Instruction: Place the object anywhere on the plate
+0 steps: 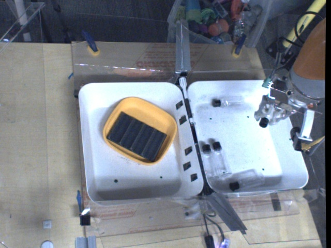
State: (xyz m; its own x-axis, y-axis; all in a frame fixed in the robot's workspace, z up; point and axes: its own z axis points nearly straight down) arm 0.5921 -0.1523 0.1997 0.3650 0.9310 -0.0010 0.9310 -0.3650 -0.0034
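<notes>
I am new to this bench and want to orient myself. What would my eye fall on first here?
The yellow plate in the left bin stands out first, with a dark ribbed insert on it. Next, the gripper over the right bin's far right edge. Small clear vials with dark caps lie in that bin.

Plate [140, 129] in left bin [93, 102]; vials [214, 156] in right bin [289, 169].
</notes>
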